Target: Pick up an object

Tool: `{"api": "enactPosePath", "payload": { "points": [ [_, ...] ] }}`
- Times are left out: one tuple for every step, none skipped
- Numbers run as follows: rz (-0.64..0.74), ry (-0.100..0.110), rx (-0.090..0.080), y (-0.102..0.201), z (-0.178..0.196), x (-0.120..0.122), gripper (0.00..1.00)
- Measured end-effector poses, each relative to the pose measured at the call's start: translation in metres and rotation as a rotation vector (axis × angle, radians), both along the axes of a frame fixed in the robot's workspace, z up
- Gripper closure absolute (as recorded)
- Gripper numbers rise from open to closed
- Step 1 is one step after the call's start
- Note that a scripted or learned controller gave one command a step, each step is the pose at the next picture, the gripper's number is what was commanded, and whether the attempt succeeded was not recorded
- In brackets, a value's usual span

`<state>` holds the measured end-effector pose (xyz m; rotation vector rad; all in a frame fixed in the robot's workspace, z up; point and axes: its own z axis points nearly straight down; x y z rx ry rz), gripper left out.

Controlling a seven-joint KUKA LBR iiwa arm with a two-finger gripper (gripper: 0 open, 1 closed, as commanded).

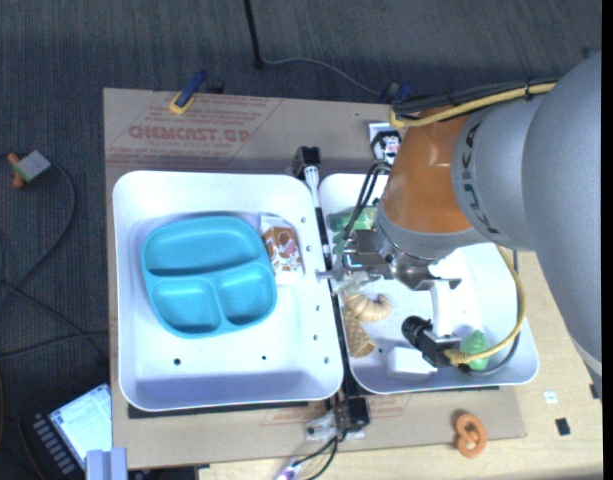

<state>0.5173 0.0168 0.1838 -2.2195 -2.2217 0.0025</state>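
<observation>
Looming closest to the lens, my grey arm (546,158) with its orange band is covering much of the right bin (506,368). My claw (358,258) is hanging by the divider; whether it is spread or pinched, I cannot tell. Beneath it two tan shell-like pieces (364,318) are lying, with one green ball (476,345) and one white block (411,361) nearby. One blue tray (208,273) and one snack packet (281,248) are sitting in the left bin (226,383).

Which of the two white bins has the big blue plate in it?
The left bin: it holds the blue divided plate. The right bin holds small items.
</observation>
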Motion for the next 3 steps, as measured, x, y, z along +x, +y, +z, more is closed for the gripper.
{"api": "enactPosePath", "payload": {
  "points": [
    [-0.002, 0.001, -0.001, 0.001, 0.0, -0.034, 1.0],
    [-0.003, -0.001, -0.002, -0.102, 0.0, -0.026, 1.0],
    [0.0, -0.002, 0.0, -0.075, 0.0, 0.051, 1.0]
  ]
}}
